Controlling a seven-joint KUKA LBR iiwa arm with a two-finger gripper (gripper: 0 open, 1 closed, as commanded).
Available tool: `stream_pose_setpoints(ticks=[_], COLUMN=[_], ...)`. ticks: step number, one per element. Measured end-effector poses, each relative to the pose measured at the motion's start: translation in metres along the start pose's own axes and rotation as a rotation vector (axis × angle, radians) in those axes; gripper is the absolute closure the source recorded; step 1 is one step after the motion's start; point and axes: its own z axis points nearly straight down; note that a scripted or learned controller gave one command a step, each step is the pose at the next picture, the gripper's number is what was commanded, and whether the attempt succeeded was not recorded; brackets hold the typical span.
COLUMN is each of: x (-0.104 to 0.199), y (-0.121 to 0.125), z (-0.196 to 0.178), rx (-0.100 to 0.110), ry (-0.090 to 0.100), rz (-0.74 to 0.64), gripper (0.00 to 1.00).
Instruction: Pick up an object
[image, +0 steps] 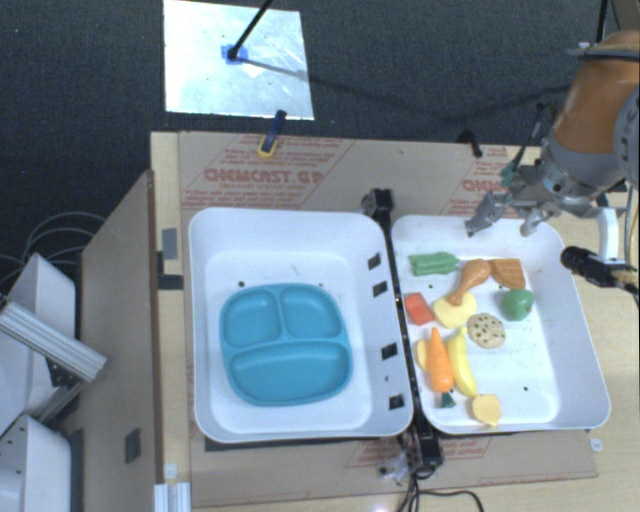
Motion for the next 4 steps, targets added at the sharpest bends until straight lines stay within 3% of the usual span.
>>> stream_pose_setpoints(ticks=[1, 2, 3, 4], x=[-0.052, -0.072, -0.07, -0.072], y=[-0.004, -0.019, -0.029, -0.099], z=[0.046, 0.044, 0.136, -0.017], rx=[0.003, 0.0, 0.003, -0.01], ry=[-0.002, -0.002, 0.0, -0.005], rz=[0.006, 0.004, 0.002, 0.006], gripper=[0.0, 0.0, 0.0, 0.0])
